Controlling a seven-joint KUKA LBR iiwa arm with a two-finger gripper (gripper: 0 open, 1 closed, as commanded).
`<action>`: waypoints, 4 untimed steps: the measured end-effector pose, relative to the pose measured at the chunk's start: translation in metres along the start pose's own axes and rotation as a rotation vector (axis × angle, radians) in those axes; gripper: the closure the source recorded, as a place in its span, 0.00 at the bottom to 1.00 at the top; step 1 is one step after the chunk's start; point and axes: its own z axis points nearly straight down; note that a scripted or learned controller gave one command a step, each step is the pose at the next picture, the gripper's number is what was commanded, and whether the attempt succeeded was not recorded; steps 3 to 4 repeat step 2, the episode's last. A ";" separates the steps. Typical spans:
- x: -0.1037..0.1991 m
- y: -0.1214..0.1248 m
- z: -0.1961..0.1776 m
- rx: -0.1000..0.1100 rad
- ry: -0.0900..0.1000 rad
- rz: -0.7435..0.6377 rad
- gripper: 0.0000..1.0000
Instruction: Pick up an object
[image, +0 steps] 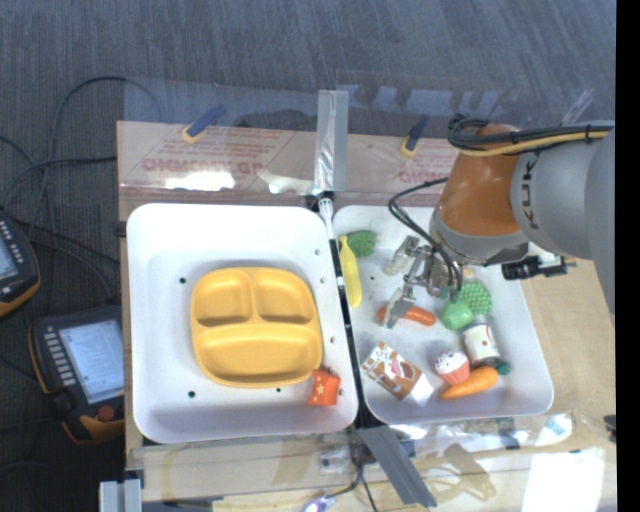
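Gripper (418, 283) hangs over the far-middle of the right bin (530, 345), metal fingers spread apart, nothing between them. Tips sit just above a small orange carrot-shaped piece (410, 317), smooth plastic; contact cannot be judged. Above the wrist, glossy orange band (480, 195), then matte grey arm (570, 195) entering from the right. Dark lettering on the grey housing, partly cut off, not readable in full. Black cable loops over the band.

Right of the fingers: knobbly green ball (474, 297) beside a smoother green lump (456, 315). Nearer, a small cylinder (482, 345) with a white label and red print, too small to read. Near-right: cupcake-shaped toy (452, 367), pink-topped, touching a larger orange carrot (470, 382) with a green end. Near-middle: printed carton (392, 371), brown and white, lying tilted; print illegible. Far-left of this bin: leafy green piece (360, 241) and a yellow banana shape (349, 272) along the left wall.

Left bin (150, 330), white, shallow, rounded corners, holds a yellow three-compartment plate (256, 325), smooth plastic. Small orange block (323, 388) at its near-right corner.

Beyond the bins: brown cardboard sheet (230, 160) under clear film with faint reddish writing, unreadable.
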 end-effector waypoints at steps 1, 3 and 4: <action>-0.001 0.000 -0.011 0.002 -0.003 -0.001 1.00; -0.005 0.038 -0.159 0.005 0.013 0.158 1.00; -0.005 0.038 -0.159 0.005 0.013 0.158 1.00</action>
